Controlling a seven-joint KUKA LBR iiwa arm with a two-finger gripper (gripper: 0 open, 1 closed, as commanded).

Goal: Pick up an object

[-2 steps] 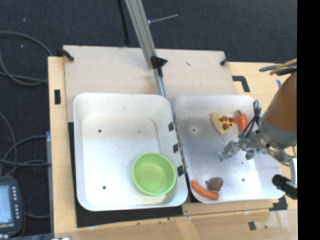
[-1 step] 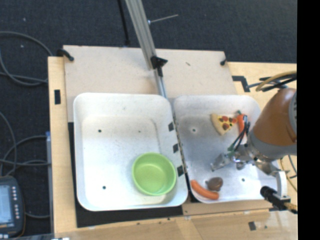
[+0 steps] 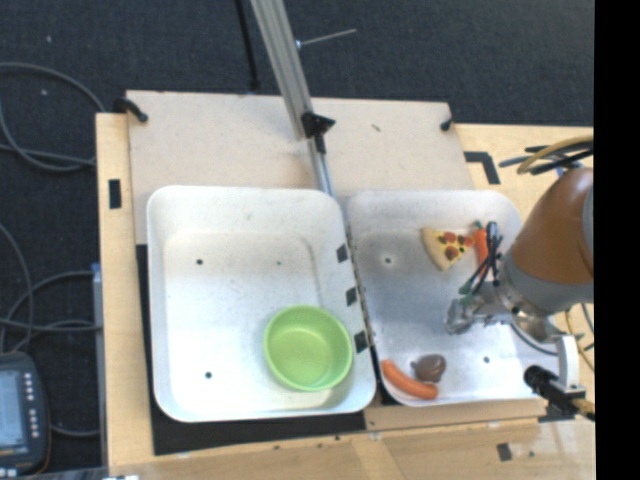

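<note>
The gripper (image 3: 462, 318) hangs low over the middle of the right bin (image 3: 400, 228), and whether it is wide, narrow or holding anything cannot be told from this slant. In that bin a pizza slice toy (image 3: 447, 246) lies toward the far wall, while a brown lump (image 3: 430, 367) and an orange sausage (image 3: 409, 380) sit just beside each other at the near wall; a green bowl (image 3: 308, 347) rests in the left bin (image 3: 200, 228) near the right bin's edge

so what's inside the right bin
In the right bin: a pizza slice, an orange hot dog and a brown lump. The gripper and arm cover its right side.
</note>
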